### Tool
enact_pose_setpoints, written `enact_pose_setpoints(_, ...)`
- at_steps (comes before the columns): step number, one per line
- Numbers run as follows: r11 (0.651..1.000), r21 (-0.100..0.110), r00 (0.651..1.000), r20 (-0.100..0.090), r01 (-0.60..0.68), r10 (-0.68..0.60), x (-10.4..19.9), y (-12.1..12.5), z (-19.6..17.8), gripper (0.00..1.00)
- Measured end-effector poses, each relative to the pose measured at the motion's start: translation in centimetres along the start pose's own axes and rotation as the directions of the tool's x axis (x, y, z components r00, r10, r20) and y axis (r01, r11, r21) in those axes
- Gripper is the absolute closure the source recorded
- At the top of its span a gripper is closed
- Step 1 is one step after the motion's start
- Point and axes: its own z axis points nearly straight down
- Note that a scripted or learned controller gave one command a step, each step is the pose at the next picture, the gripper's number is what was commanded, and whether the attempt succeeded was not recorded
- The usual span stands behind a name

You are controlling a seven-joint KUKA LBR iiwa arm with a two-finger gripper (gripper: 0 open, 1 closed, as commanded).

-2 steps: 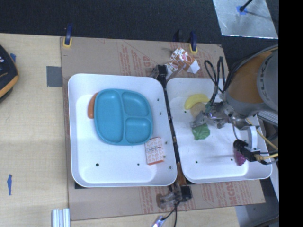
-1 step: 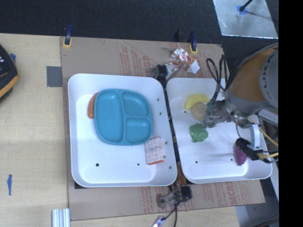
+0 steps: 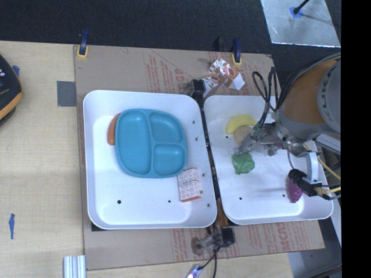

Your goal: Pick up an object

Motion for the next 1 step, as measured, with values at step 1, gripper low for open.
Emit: enact_pose_setpoints(1,1.0,-0.001,1.0,-0.001,-0.002,0.002,4.07,-2.25,1.05,0.0)
